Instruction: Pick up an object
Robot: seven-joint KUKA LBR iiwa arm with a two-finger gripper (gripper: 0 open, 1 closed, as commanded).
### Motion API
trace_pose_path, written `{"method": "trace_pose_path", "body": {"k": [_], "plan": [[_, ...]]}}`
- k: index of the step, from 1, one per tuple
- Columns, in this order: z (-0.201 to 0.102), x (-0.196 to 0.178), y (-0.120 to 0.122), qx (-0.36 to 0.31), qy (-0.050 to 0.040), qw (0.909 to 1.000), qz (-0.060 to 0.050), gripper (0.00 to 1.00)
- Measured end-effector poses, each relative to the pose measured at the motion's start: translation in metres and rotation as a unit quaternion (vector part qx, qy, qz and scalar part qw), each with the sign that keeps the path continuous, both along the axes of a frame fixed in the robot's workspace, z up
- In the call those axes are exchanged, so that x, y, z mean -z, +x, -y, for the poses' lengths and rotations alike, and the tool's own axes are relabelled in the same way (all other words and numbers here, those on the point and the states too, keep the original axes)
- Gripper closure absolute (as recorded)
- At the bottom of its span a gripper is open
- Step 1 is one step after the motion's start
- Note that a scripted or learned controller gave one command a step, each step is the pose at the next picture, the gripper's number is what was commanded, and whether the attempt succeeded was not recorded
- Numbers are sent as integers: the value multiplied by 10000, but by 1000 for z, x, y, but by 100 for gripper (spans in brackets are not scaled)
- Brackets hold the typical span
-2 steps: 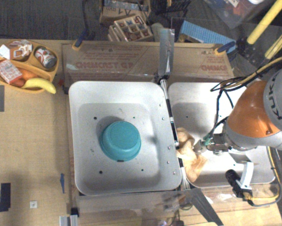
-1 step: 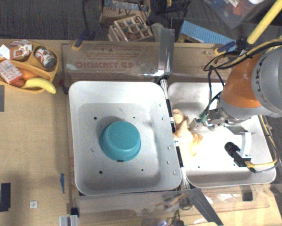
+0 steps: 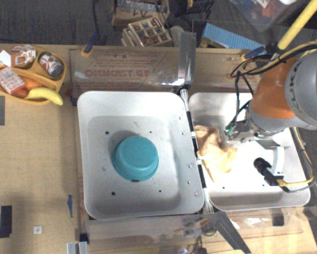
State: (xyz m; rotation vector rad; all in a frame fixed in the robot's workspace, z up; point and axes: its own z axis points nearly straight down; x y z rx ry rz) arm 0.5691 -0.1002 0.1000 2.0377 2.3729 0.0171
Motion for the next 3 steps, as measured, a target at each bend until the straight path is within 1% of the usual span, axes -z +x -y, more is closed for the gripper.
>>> {"method": "trace_pose_path", "body": {"k": [1, 2, 3], "plan": [[1, 0, 0, 2, -5, 10000, -2, 0], [-30, -83, -7, 633, 2, 9979, -93, 0], [13, 2, -25, 276, 1, 9996, -30, 0]]}}
